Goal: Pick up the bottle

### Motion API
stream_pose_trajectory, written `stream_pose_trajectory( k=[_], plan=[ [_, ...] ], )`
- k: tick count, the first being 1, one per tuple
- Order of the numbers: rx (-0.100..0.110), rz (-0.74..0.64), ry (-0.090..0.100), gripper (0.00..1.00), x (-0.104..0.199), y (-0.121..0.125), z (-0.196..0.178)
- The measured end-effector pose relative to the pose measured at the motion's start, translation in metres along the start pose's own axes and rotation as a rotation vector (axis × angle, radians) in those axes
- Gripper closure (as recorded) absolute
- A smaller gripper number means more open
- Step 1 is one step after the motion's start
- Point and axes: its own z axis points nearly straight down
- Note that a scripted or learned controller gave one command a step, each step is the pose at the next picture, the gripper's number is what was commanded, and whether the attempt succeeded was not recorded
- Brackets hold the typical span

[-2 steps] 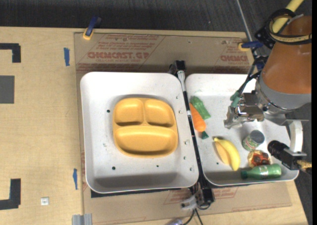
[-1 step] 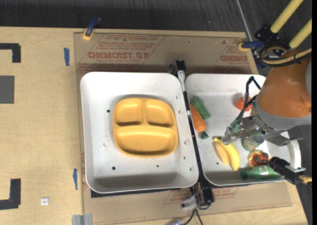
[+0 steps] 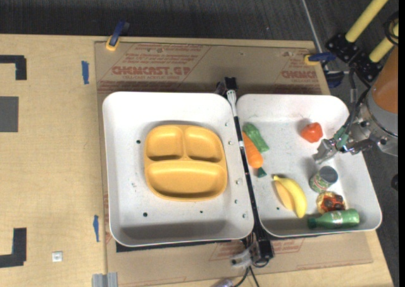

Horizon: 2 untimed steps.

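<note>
The bottle is green with a darker cap and lies on its side along the front wall of the right bin, at its near right corner. My gripper hangs over the right side of that bin, well behind the bottle and apart from it. It is just above a small round can and beside a red-orange fruit. Nothing shows held in it.
A banana and a small red-and-yellow item lie close to the bottle. A carrot and a green vegetable sit by the divider. The left bin holds a yellow divided plate.
</note>
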Motion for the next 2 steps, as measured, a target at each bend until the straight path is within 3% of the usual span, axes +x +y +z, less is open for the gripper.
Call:
stream_pose_trajectory(
  k=[1,2],
  plan=[
    [-0.016,-0.065,-0.014,1.0,-0.096,-0.02,0.147],
    [-0.002,-0.357,-0.003,1.0,-0.13,-0.035,0.035]
  ],
)
